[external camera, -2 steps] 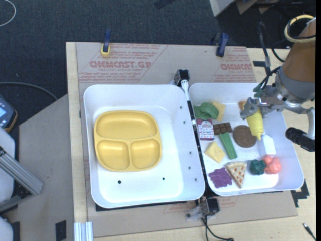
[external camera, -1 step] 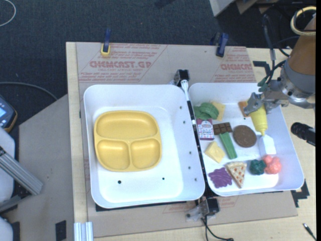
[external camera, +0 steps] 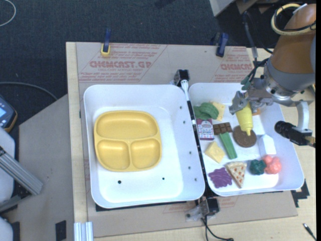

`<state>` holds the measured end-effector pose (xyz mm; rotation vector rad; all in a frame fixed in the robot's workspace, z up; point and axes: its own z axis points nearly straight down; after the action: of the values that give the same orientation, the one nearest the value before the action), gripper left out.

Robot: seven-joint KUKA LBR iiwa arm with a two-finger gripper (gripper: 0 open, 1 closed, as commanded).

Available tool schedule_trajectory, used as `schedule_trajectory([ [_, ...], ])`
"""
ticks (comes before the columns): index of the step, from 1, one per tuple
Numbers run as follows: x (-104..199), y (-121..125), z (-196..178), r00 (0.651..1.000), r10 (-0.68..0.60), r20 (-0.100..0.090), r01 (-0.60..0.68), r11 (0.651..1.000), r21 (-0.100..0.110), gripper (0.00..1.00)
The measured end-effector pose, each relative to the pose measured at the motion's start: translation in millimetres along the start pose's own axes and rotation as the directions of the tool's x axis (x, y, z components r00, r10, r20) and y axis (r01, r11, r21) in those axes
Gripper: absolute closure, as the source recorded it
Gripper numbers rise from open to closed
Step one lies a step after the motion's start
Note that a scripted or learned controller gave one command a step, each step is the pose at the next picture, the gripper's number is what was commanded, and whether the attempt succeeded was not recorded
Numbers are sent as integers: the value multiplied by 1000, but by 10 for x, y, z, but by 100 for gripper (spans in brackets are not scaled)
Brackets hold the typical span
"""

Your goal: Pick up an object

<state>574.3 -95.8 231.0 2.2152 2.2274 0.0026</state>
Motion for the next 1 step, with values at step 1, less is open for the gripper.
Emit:
schedule_trajectory([
  [1, 462, -87, -32, 1000, 0, -2, 0, 1000, 4, 100],
])
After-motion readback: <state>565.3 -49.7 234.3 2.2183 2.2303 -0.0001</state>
